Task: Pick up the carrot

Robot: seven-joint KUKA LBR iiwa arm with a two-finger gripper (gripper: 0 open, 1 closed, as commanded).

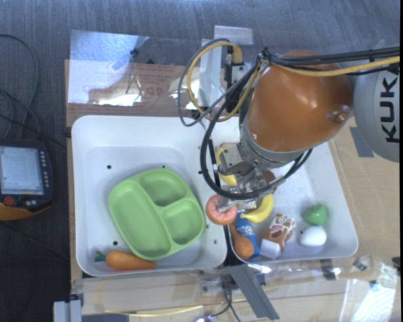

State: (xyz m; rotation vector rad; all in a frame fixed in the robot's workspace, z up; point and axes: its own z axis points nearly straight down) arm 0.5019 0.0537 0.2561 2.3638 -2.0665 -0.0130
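**Carrot lies in the left bin's near-left corner, well apart from the gripper**

The carrot [125, 261] rests on the floor of the left bin [87, 180], green stalk pointing left, just beside the near edge of a green three-compartment plate [156, 212]. Nothing covers it. To the right, across the divider, the gripper [245, 192] hangs over the right bin [342, 227] under the arm's orange band [292, 99]; cannot tell how it stands. Crowded just beneath it are a pink-frosted donut [221, 210], a yellow banana [258, 210] and a blue-and-orange toy [245, 239]. Further right lie a brown-and-white carton [280, 231], a green apple [316, 214] and a white egg [314, 237].
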